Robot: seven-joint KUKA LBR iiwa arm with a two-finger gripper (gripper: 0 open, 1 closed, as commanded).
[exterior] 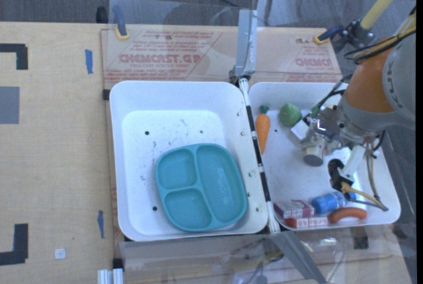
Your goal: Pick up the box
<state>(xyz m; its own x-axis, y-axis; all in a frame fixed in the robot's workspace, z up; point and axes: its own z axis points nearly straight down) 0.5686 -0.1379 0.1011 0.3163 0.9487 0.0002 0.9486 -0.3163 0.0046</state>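
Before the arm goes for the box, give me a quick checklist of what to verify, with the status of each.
1. Box located, lying at the near edge of the right bin: ok.
2. Gripper over the box: not ok, it sits farther back, near the green ball.
3. Gripper free of any load: cannot tell.
4. Space around the box: not ok, the blue bottle and the red sausage lie close beside it.
5. Carrot away from the box: ok, it lies by the divider farther back.
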